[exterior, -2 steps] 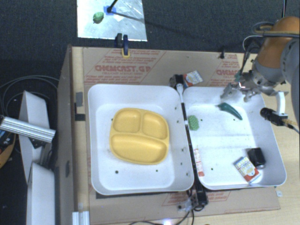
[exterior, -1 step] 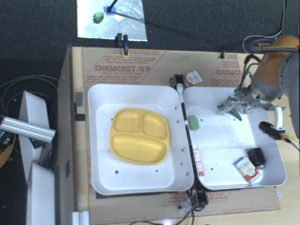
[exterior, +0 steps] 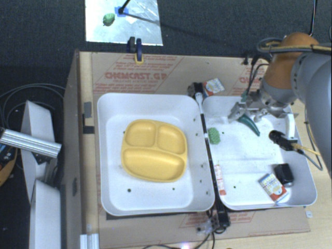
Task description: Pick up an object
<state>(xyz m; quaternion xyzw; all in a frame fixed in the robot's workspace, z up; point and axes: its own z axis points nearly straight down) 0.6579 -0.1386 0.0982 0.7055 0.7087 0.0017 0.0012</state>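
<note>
A small green lump [exterior: 213, 135], rounded, knobbly and leaf-coloured, is lying in the right bin [exterior: 249, 160], close against the wall it shares with the left bin [exterior: 111, 139]. It is sitting near the claw [exterior: 244, 119], on the side away from the arm and a little toward the bin's front edge. It appears to be the closest candidate for the pick.

The claw is hanging over the rear part of the right bin with its fingers looking spread. One is teal and one grey, and nothing is showing between them. Whether the tips are touching the bin floor cannot be told.

To take the lump cleanly, the claw is likely needing to travel toward the dividing wall. It should then come down with its fingers straddling the lump along the wall, not across it, so that neither tip is landing on the rim. The lump's small, round shape is suggesting it could roll or squirt out of an off-centre pinch.

Well apart from the claw, toward the arm's side and the front corner, a red, white and blue carton [exterior: 272, 185] and a black block [exterior: 284, 174] are lying just beside each other. Beyond the lump, a yellow divided plate [exterior: 154, 150] is resting in the left bin. Behind the claw, a small packet [exterior: 212, 86] is lying on the desk [exterior: 171, 66], outside both bins.
</note>
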